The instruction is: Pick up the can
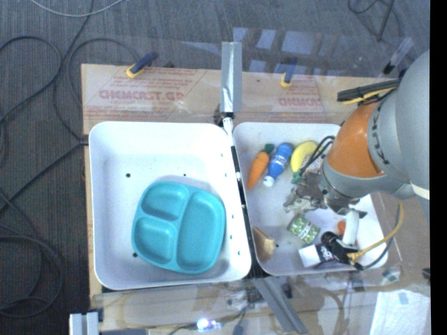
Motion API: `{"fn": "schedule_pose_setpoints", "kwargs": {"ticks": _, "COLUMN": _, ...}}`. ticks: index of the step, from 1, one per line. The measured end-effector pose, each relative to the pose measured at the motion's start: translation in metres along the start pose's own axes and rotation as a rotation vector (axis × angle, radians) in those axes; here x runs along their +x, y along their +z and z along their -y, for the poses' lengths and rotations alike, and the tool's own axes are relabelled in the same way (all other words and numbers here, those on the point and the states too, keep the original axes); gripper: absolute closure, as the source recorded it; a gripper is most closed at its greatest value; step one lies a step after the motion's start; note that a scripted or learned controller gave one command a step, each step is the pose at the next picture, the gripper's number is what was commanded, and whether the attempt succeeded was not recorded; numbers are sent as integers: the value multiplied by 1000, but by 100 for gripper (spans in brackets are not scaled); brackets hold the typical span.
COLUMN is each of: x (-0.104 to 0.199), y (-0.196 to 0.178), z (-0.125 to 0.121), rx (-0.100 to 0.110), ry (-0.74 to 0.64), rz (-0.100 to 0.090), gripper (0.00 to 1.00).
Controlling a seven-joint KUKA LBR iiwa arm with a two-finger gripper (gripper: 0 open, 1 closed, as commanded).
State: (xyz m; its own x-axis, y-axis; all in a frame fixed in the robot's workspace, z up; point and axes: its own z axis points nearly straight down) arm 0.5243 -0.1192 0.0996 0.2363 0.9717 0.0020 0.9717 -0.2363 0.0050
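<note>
**Green can loose in right bin, hand beside it, no grasp seen**

Green-patterned can sits on the floor of the right bin, in the near half, on a bare patch. It looks tipped onto its side, but it is too small to be sure. The hand hangs over the same bin, just up-frame of the can. Cannot tell if the hand is open or closed, as the wrist and its orange band cover too much. Nothing visible is gripped, and the can reads as resting in the bin.

Step in hand, as I judge it: line up and descend on the can.

- Shift the hand toward the near wall so it centres over the can rather than beside it.
- Height over the bin floor cannot be read from this slanted view, so go down slowly.
- If the can is on its side, close across the round body, not end to end, or it may roll away.
- The brown thing lies near the can on the divider side. Keep the approach off it.

The carrot, blue bottle and yellow thing are at the far end, well apart from the can and no obstacle. The left bin holds a teal divided plate, which has no part in this step. Both bins sit on the counter.
</note>
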Motion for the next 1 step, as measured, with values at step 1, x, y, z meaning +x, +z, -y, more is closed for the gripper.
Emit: {"fn": "schedule_pose_setpoints", "kwargs": {"ticks": 1, "x": 0, "y": 0, "z": 0, "rx": 0, "ry": 0, "rz": 0, "gripper": 0}}
